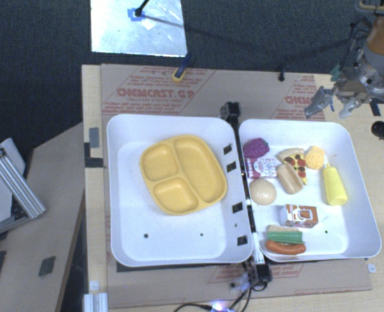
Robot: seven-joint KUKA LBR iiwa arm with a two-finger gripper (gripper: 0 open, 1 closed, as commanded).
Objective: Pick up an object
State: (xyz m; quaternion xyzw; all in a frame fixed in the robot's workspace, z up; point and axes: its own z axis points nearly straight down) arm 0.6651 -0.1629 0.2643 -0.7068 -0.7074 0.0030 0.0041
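Gripper [330, 103] hovered above far right corner of right bin [358, 168], fingers spread, nothing between them. Toy foods lay in right bin, yellow bottle [334, 185] near right wall. Pick not yet started, judging so.

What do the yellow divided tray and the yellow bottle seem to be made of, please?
Yellow divided tray: likely moulded plastic, matte to satin, with smooth rounded compartments and even colour. Yellow bottle: probably glossy plastic toy, with a soft highlight along its side.

Toy food [289, 194] scattered in right bin [358, 194], yellow bottle [334, 184] lying at right, sandwich [285, 240] nearest front
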